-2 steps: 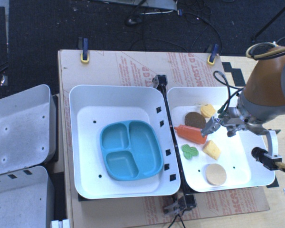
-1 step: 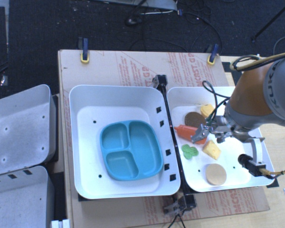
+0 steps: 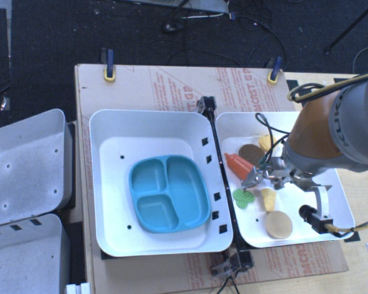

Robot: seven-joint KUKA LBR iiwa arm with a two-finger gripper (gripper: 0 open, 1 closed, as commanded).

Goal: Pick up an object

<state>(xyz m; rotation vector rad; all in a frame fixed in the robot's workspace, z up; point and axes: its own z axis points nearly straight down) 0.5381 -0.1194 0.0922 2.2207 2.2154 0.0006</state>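
Round tan piece (image 3: 279,224): I see it nearest to me in the right bin, a pale disc lying flat by the front wall.
Black fitting (image 3: 311,216): it hangs off the arm on a pale bracket, just right of the tan disc, over the bin's front right corner.
Yellow piece (image 3: 268,198): a small pale yellow item just behind the disc, below the claw.
Green piece (image 3: 243,196): a small leafy green toy close to the divider, just left of the yellow one.
Claw (image 3: 256,179): it sits low over the middle of the right bin, tips near the green and orange pieces; I cannot tell from here how its tips are set, and I see nothing between them.
Orange piece (image 3: 238,165): a carrot-like toy lying at a slant, its far end toward the divider, touching or just beside the claw tip.
Brown piece (image 3: 250,153): a dark round item behind the orange one.
Arm (image 3: 331,130): grey with an orange band, reaching in from the right over the bin's far half.
Right bin (image 3: 233,122): white, shallow, holds all the toys.
Left bin (image 3: 147,127): white, holds a blue divided plate (image 3: 169,192) with three compartments.
Bench (image 3: 172,87): cardboard-topped, with two yellow clamps at its far edge.
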